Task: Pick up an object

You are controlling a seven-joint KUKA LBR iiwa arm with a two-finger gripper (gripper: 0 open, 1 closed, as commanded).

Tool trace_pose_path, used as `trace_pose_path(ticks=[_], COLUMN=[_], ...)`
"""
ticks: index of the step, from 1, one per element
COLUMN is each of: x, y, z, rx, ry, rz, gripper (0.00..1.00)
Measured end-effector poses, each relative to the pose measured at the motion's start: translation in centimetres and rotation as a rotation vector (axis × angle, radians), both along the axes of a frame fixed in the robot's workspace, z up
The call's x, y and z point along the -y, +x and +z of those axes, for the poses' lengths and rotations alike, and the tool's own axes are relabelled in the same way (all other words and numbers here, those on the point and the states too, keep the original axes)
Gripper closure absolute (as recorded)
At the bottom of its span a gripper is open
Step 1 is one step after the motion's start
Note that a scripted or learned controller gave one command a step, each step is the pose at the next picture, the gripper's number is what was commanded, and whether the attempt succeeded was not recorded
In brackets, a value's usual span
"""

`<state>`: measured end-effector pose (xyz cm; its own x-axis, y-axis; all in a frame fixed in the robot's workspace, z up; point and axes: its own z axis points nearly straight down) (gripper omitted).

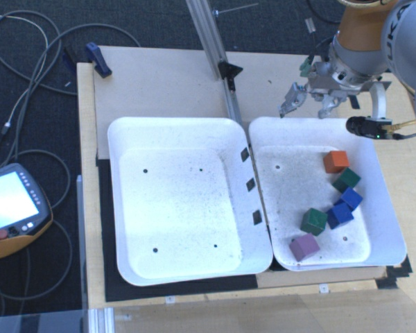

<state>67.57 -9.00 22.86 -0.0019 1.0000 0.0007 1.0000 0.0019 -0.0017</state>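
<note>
Several small blocks lie in the right bin (284,179), along its right and near side. An orange block (336,161) is farthest back, with a dark green block (347,180) just below it. Two blue blocks (345,207) touch each other, a green block (313,221) sits to their left, and a purple block (304,245) rests nearest the front rim. My gripper (309,105) hangs over the far rim of this bin, up and left of the orange block. Its two fingers (291,103) stand open, with nothing between them.
The left bin (173,200) lies beside the right one. A slanted metal pole (204,33) rises between the bins at the back. A blue clamp (97,59) sits on the bench's far left corner. A teach pendant (10,203) and cables lie on the floor to the left.
</note>
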Motion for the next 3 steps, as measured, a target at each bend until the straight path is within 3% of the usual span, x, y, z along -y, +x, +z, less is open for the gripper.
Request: trace_pose_path(ticks=[1,2,3], x=[8.7,8.0,7.4], y=[-5.4,-10.8,-9.4], z=[-3.2,-11.3,-11.9], rx=[-0.005,0.005,0.004], ry=[-0.003,-0.002,0.0], rz=[-0.011,0.0,0.001], gripper=[0.0,0.0,0.0])
